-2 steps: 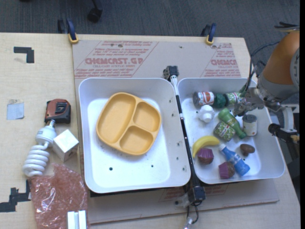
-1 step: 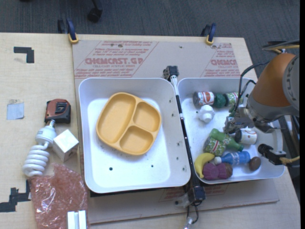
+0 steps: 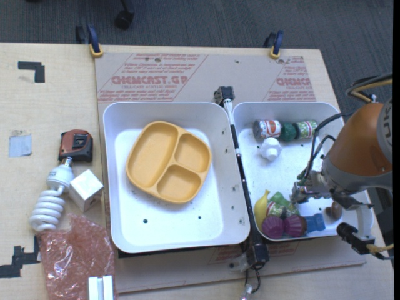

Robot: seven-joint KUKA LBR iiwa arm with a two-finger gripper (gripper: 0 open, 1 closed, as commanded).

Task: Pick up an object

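Crinkly pink plastic (image 3: pixel 75 255) lies at the near edge of the bench, at about 7 o'clock. Next to it sit a curly white light bulb (image 3: pixel 51 199), a small white cube (image 3: pixel 86 187) and a red tape measure (image 3: pixel 75 146).

Two white bins sit side by side. In the left bin (image 3: pixel 125 227) rests a yellow plate (image 3: pixel 169 161) with three parts.

The right bin (image 3: pixel 250 114) holds the toys. At its 12 o'clock end lie a little can (image 3: pixel 267 129), green things (image 3: pixel 297 130) and a white ball (image 3: pixel 270 149). At its 6 o'clock end is a tight heap: a yellow banana (image 3: pixel 262 205), a green toy (image 3: pixel 279 202), purple lumps (image 3: pixel 282 225) and a blue block (image 3: pixel 315 223).

The gripper (image 3: pixel 305 191) hangs just beside that heap, at the heap's 2 o'clock side. The arm hides the tips, so I cannot tell if it is spread or pressed together. I see nothing pinched in it.

My guess is the heap is the thing to grab. The banana is the long one. It runs from 12 o'clock to 6 o'clock, bent, with its top tip pointing up to 12.

What could go wrong? The toys touch each other, so the gripper may bump two at once and push them apart. It may slide off a round purple lump. The bin wall is near, so a toy could get shoved against it.
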